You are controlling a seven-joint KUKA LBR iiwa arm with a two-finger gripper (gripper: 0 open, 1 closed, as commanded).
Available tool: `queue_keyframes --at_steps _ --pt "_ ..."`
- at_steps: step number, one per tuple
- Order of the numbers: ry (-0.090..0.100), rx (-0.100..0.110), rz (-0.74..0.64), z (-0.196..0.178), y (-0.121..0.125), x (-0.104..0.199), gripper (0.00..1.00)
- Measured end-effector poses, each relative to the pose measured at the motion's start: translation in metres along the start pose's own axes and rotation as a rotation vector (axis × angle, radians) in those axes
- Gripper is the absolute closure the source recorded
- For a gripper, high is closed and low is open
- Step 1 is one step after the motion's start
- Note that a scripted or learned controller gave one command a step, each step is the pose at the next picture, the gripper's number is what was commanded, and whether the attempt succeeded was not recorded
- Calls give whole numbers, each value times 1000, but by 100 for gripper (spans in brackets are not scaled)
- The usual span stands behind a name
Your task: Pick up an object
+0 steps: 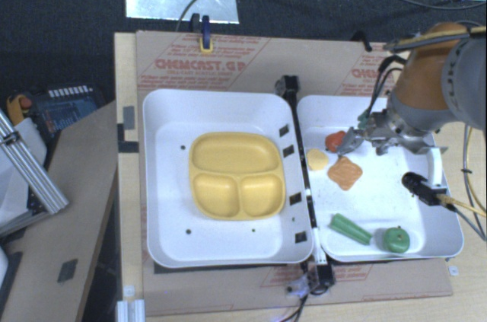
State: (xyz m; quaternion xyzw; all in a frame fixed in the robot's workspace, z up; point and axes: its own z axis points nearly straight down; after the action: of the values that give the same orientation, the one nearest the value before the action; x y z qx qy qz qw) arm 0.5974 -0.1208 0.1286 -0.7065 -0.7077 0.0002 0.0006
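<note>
You're at approach: hand (pixel 351 142) low in right bin (pixel 449 237), fingers narrow, holding nothing. Red piece (pixel 335 140) at its 9 o'clock; next, close on it.

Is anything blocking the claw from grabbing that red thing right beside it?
Nothing visible does. The gripper sits right at the red piece in the right bin; the orange piece lies just below, apart.

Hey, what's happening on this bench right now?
A robot arm reaches in over the right bin, its end effector low beside a red piece and just above an orange piece. Nothing is visibly held. A pale yellow piece and two green items also lie there. The left bin holds a yellow divided tray.
</note>
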Motion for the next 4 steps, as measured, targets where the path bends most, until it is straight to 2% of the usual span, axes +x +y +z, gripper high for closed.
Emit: queue_keyframes --at_steps 1,2,3,4 --pt "-2 -6 1 -13 1 -1 100" --pt "-2 -8 0 -67 8 -10 100" --pt "-1 -4 -2 -82 9 -10 100" --pt "0 -4 -7 -94 7 46 100"
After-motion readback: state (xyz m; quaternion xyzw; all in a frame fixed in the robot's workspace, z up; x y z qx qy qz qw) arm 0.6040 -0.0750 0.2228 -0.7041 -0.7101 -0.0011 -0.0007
